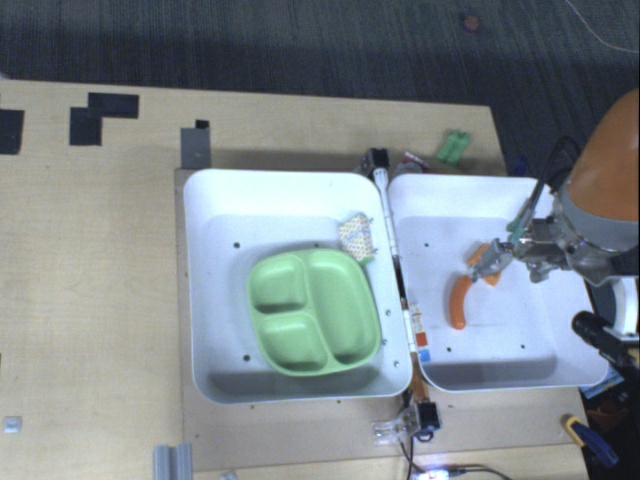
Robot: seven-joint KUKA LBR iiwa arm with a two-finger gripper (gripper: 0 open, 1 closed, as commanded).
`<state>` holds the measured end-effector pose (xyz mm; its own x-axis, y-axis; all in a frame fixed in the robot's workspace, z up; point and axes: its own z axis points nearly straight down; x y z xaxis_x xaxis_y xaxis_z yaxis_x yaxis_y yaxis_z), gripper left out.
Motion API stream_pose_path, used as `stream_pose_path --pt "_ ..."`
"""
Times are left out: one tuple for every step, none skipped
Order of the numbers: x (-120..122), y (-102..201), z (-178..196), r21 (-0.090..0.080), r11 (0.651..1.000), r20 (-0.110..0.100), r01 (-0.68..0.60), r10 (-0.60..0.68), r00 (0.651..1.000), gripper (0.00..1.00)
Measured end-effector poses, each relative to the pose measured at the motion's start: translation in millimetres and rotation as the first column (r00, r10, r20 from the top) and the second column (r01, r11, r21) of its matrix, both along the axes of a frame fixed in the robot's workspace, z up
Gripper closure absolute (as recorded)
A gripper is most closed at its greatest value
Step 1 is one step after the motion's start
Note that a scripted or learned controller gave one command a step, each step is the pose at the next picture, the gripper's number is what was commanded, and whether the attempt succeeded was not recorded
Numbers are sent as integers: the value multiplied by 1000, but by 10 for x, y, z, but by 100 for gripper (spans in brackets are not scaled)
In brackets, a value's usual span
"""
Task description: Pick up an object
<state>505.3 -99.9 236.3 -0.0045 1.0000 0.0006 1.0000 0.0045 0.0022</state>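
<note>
While the gripper [492, 264] hangs over the right bin [520, 353] at the frame's right, an orange sausage [457, 302] lies just below-left of it, long axis nearly up-down. Whether the gripper is spread or pressed together, I cannot tell.

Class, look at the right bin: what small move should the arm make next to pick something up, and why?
Probably a short shift toward the left bin and down. The tool hangs over the right bin, just up and right of the orange sausage-shaped object, which lies free on the bin floor. Whether the tool already grips anything is unclear.
</note>
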Motion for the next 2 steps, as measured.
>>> stream_pose_path --pt "420 -30 -1494 -2 1000 8 2 -2 1000 0" --pt "437 -29 -1378 -2 1000 13 2 -2 1000 100"
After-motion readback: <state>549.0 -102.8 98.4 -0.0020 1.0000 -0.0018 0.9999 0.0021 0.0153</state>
